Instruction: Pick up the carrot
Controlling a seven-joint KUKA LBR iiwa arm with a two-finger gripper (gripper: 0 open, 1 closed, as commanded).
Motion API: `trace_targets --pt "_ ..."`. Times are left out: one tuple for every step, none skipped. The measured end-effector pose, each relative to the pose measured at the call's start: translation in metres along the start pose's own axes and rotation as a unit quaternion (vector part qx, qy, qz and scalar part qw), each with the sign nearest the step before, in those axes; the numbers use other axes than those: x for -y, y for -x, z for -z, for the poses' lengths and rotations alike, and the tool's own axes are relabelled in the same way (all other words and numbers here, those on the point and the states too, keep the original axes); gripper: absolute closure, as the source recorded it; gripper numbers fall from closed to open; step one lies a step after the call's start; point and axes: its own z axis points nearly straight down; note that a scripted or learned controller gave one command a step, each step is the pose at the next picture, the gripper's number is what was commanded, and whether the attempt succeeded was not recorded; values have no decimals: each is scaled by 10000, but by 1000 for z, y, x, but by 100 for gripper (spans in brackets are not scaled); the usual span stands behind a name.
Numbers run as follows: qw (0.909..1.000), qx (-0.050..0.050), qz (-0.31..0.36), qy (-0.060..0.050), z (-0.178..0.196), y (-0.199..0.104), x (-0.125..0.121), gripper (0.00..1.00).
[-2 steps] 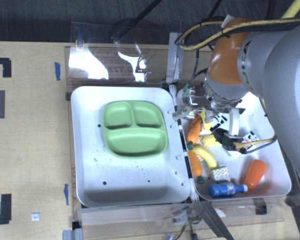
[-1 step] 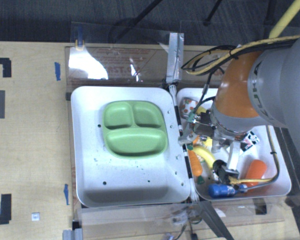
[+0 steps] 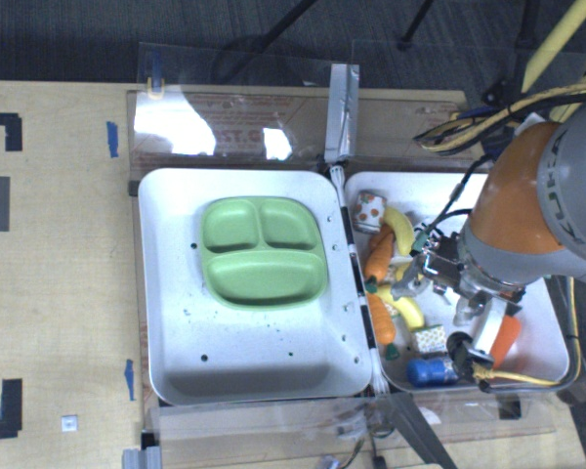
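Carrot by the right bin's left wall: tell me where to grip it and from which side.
Grip the carrot across its thick middle, coming straight down from above. It lies flat, lengthwise along the right bin's left wall, with a banana close on its other side, so sideways approaches look blocked.

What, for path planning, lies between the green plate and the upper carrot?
In the camera view: a bare strip of the left bin, then both bins' adjoining walls.

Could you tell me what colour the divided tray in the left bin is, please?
The divided tray is light green, seen plainly in the camera view, against the white left bin.
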Motion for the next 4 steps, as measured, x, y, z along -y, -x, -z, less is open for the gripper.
trace_targets --pt "9973 -1 738 0 0 -52 26 0" --pt "9998 2 -189 23 0 19 -10 0" --pt "10000 1 -29 14 0 17 -9 0" --pt "9629 -1 2697 13 3 -16 7 0"
